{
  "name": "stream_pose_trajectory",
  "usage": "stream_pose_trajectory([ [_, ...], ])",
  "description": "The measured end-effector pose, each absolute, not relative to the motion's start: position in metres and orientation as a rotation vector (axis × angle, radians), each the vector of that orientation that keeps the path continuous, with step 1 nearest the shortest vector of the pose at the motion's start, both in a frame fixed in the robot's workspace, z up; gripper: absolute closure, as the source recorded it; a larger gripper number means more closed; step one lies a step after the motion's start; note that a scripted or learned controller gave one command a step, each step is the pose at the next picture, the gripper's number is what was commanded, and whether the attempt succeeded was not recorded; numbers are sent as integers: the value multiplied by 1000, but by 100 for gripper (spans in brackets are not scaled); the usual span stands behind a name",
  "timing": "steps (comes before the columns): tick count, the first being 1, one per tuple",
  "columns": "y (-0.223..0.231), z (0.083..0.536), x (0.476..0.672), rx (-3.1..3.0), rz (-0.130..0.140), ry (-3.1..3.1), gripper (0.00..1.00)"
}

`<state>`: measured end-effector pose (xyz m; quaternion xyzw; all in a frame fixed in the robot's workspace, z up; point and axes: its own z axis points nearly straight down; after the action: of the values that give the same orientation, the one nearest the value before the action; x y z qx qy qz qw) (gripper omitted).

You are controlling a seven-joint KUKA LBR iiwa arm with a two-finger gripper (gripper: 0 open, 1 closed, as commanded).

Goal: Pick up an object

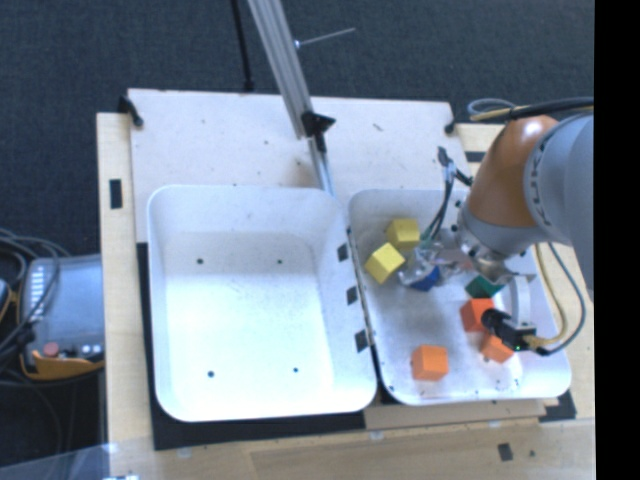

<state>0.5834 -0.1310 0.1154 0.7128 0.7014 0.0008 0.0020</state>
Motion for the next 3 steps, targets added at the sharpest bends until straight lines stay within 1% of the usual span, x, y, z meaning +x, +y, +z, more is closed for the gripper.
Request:
stream_pose_trajectory([
  [1,-140,172,592,2231,4,2204,100],
  [2,-151,226,588,2225,2,2212,100],
  [3,-152,277,589,2216,1,2222,100],
])
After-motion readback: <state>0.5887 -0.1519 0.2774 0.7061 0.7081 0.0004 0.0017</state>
